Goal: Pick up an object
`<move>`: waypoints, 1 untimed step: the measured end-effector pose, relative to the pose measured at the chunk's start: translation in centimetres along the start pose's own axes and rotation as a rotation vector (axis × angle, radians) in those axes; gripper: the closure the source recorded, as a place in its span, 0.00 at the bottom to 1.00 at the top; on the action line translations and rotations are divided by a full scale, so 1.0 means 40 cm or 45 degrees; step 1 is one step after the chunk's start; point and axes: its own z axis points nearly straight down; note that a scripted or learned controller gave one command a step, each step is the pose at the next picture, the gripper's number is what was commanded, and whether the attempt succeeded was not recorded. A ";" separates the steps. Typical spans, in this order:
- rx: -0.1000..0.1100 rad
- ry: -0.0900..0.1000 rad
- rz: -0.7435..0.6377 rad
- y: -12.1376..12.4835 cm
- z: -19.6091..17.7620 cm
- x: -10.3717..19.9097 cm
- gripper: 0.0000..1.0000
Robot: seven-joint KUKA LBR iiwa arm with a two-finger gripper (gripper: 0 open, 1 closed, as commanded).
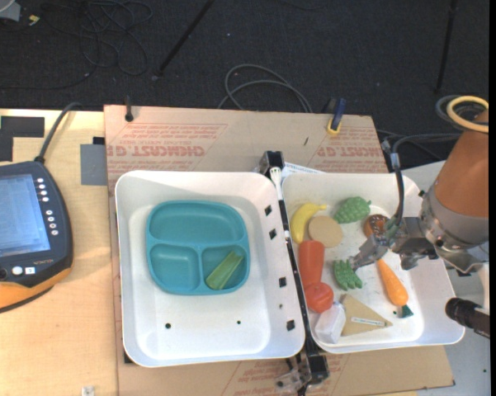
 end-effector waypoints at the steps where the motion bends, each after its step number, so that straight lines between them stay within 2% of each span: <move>1: -0.013 -0.016 0.013 0.056 0.418 -0.051 0.00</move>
